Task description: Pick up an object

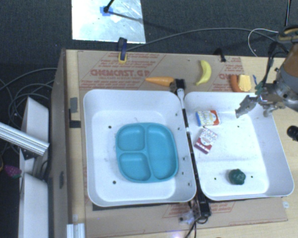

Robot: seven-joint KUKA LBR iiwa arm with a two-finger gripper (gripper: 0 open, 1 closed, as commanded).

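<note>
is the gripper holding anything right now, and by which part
Nothing is held. The gripper hangs over the right bin's upper edge, with no object between its fingers.

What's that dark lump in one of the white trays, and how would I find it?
Look at the right bin, the one without the blue plate. Near its front edge, well apart from the two small red-and-white packets higher up, sits a dark green lump. It is the sole rounded, dark thing there.

Robotics lab, bench (139, 66) with white bins (97, 133), loose cables (20, 83)
</note>
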